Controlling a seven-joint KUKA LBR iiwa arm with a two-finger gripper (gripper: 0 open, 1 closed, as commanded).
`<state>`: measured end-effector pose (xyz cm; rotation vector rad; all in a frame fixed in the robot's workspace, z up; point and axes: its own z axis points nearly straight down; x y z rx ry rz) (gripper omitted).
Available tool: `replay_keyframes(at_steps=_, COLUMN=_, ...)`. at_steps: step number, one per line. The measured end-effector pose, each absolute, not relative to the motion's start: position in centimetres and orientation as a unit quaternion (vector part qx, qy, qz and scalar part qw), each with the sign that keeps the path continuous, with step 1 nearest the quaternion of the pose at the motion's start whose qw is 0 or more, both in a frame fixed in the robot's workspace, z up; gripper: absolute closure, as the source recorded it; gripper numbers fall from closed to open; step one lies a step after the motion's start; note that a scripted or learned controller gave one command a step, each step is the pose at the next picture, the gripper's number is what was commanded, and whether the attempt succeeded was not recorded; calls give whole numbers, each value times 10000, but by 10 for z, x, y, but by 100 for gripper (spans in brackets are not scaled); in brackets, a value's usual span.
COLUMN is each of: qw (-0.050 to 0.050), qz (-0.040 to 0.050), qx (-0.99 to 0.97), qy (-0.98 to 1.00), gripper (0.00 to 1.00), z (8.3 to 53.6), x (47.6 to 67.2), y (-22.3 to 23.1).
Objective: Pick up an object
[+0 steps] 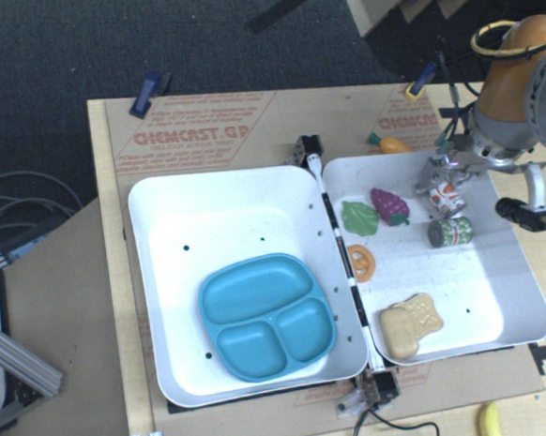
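Two white bins sit side by side on the bench [117, 272]. At the right bin's [505, 297] far edge, the gripper [443, 190] hangs over a small can [451, 232]; I cannot tell its state.

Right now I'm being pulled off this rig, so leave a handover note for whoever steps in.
Gripper: low over the right bin's far side, just above the small can; whether the jaws are open can't be told, and nothing is visibly held.
Right bin: can, purple toy, green toy, pretzel, tan bread-shaped piece.
Left bin: blue divided tray.
Done: nothing lifted yet.
Left: grasp and raise one object.
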<state>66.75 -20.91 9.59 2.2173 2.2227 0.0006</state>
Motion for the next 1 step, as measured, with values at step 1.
replay_keyframes(at_steps=1, qw=-3, qz=10, qx=7063, qy=7079, gripper=100, z=130, x=658, y=-121)
